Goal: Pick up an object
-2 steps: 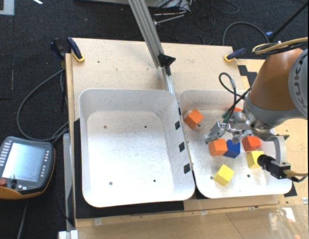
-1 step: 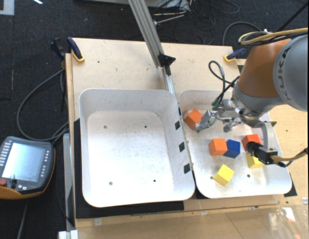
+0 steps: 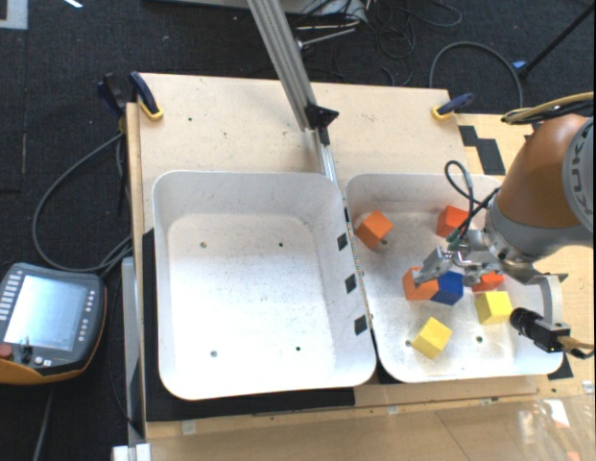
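Observation:
Several small blocks lie in the right bin (image 3: 389, 368). An orange block (image 3: 375, 228) sits near the bin's left wall and another orange block (image 3: 452, 220) lies farther right. A blue block (image 3: 448, 288) touches an orange block (image 3: 417, 285) in the middle. Two yellow blocks (image 3: 432, 337) (image 3: 493, 306) rest toward the front. A red-orange piece (image 3: 488, 280) shows under the wrist. My gripper (image 3: 441, 265) hangs low over the blue and orange pair, its fingers right at them. I cannot see a block held between them.
The left bin (image 3: 173, 257) stands beside the right one, sharing a middle wall. A metal camera pole (image 3: 288, 56) rises from the bench's back. Clamps (image 3: 144, 99) (image 3: 451, 106) sit at the bench's back corners. A teach pendant (image 3: 43, 320) lies on the floor at left.

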`<state>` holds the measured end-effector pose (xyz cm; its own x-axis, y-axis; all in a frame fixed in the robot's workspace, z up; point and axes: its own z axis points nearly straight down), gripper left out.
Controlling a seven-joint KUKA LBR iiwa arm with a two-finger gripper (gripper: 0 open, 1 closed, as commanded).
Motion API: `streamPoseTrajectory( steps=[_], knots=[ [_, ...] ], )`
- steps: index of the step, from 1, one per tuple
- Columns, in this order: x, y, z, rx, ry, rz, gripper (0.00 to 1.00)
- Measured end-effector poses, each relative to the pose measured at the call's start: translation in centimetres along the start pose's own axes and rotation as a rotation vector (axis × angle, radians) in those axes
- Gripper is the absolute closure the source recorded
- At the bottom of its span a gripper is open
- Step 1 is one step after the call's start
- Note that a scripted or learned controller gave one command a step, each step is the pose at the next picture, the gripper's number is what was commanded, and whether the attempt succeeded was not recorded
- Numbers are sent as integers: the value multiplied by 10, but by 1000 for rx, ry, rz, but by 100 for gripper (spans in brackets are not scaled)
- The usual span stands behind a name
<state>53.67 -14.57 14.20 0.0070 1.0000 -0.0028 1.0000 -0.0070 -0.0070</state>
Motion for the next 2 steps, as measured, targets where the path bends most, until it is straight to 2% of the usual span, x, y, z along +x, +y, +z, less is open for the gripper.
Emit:
streamPoseTrajectory(
  steps=[1, 2],
  knots=[
    [-8, 14, 25, -10, 2, -9, 0],
    [-9, 14, 17, -10, 2, -7, 100]
  ],
)
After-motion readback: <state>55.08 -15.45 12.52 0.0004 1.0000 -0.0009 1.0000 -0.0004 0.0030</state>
